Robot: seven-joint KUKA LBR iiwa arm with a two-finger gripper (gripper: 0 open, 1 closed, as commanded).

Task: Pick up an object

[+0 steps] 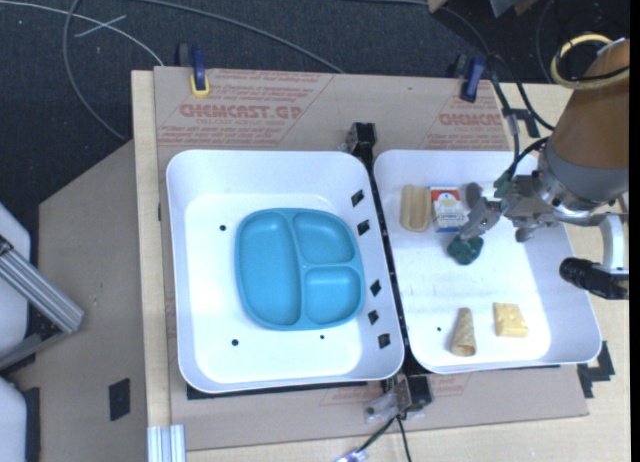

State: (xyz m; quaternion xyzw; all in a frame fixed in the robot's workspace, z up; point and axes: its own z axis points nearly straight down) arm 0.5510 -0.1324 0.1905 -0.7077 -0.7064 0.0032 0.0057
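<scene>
We see the grey arm with its orange band (598, 100) reaching in from the right, its wrist bent down over the right-hand side of the bench; the metal two-finger gripper (478, 225) points leftward and down, low and close to the surface.

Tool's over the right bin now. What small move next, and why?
Probably lower the tool a little onto the small dark green lump. It lies just below the tool tip in the right white bin, apart from the other items, so a short descent looks enough.
</scene>
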